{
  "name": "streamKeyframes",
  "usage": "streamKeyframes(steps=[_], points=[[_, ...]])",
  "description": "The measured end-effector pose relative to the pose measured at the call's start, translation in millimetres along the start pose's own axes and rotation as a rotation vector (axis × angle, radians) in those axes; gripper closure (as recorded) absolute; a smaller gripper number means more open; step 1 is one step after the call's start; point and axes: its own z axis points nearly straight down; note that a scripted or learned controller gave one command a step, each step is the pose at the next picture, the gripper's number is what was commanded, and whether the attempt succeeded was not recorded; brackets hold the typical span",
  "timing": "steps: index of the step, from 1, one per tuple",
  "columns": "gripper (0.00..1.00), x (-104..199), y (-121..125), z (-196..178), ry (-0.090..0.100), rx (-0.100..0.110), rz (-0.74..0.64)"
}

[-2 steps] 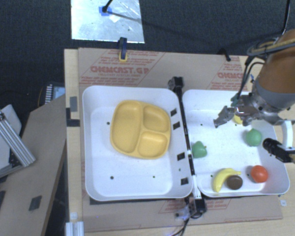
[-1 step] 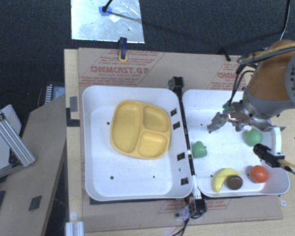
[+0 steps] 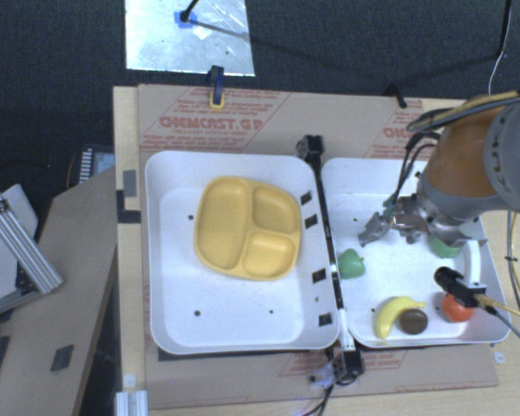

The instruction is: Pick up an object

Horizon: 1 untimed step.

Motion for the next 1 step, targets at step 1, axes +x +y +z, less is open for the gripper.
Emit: streamKeyframes(steps=[1], points=[[0.00,0.4,-0.4,47.3,0.001,-0.001,0.000]])
